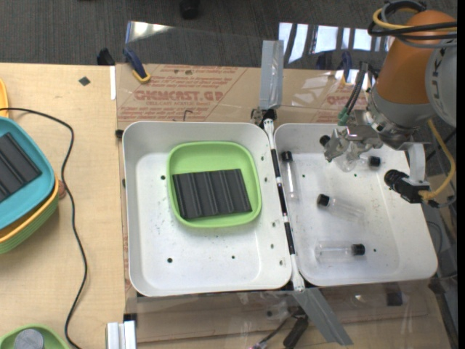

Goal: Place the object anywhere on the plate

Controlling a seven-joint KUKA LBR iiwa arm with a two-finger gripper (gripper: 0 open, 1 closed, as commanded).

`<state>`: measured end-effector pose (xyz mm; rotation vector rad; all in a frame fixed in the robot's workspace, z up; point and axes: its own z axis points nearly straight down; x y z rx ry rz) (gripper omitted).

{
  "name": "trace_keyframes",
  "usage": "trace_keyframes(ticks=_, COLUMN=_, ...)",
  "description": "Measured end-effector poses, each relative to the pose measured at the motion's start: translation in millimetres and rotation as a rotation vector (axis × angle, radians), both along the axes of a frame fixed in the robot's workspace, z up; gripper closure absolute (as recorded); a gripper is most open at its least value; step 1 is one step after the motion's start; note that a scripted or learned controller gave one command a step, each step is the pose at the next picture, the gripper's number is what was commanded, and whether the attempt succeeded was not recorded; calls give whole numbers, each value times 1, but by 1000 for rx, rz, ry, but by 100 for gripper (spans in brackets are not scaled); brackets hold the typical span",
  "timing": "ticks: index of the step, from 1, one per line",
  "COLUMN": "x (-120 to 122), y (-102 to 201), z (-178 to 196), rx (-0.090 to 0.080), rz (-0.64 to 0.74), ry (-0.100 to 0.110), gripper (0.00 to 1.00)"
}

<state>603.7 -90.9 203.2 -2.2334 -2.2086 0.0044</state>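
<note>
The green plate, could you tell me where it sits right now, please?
In the camera view, the green plate lies in the left white bin, toward its far side, with a dark ribbed pad resting on it.

Grey arm (418, 64) reaches in from right, orange band uppermost; jaws (341, 148) point down-left, state unclear.

Plate (215, 160) in left bin (145, 217); vials (340, 251) in right bin (392, 264)

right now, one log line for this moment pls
gripper over right bin far edge | vials loose in bin | plate in left bin, bears dark ribbed pad
</note>
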Motion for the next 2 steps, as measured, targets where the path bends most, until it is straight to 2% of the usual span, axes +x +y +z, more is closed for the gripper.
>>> trace_keyframes(ticks=1, x=0, y=0, z=0, rx=0, rz=0, ry=0, gripper=0)
trace_keyframes(ticks=2, x=-32, y=-20, z=83, rx=-1, rz=-300, ry=0, gripper=0)
